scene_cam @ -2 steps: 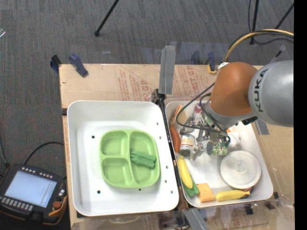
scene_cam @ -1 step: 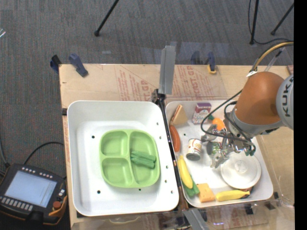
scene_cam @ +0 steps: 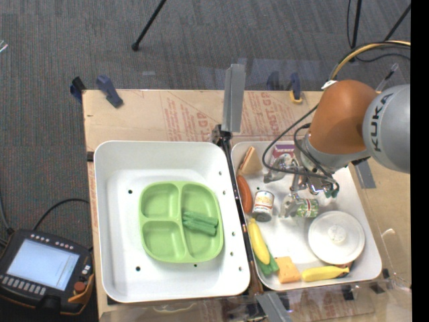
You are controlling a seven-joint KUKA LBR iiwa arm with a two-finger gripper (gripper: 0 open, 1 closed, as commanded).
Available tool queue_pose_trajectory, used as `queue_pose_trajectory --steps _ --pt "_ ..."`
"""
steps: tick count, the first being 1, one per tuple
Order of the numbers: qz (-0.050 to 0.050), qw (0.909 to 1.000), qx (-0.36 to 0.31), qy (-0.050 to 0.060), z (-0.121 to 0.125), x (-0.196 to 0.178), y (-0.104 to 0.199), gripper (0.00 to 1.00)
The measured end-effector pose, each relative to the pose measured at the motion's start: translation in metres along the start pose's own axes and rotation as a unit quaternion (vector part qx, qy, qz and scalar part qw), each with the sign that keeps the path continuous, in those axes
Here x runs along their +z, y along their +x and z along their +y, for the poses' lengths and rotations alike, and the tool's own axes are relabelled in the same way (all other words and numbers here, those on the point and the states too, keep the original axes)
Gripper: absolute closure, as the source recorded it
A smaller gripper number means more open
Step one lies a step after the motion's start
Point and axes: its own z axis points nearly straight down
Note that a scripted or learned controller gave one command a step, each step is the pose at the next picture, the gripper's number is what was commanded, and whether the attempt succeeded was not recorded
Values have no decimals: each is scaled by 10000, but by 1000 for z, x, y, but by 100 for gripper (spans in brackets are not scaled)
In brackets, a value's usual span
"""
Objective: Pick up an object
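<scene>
My gripper [scene_cam: 303,192] hangs low in the right bin [scene_cam: 371,247], directly over a green-labelled can [scene_cam: 305,208] that lies on its side. Whether it touches the can is hidden by the wrist. A small upright can [scene_cam: 263,204] with a white and red label stands just to the left of it. A white round plate [scene_cam: 336,236] lies to the lower right of the gripper. The orange band [scene_cam: 342,116] of the arm covers the bin's far right part.
The right bin also holds a sausage [scene_cam: 244,192], a tan wedge [scene_cam: 247,159], a corn cob [scene_cam: 259,242], a cheese block [scene_cam: 288,270], a banana [scene_cam: 324,272] and a purple box [scene_cam: 284,151]. The left bin [scene_cam: 114,173] holds a green divided plate [scene_cam: 161,230] with a green pod [scene_cam: 200,223].
</scene>
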Motion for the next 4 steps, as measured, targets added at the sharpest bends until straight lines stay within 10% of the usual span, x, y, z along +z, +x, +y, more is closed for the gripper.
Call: queue_pose_trajectory --steps 1,2,3,4 --pt "13 9997 -243 6 -30 0 46 0" --pt "-6 9997 -248 5 -29 -10 44 100" --pt "-2 9997 -249 3 -29 -10 44 0" --pt "2 9993 -375 4 -81 1 12 0"
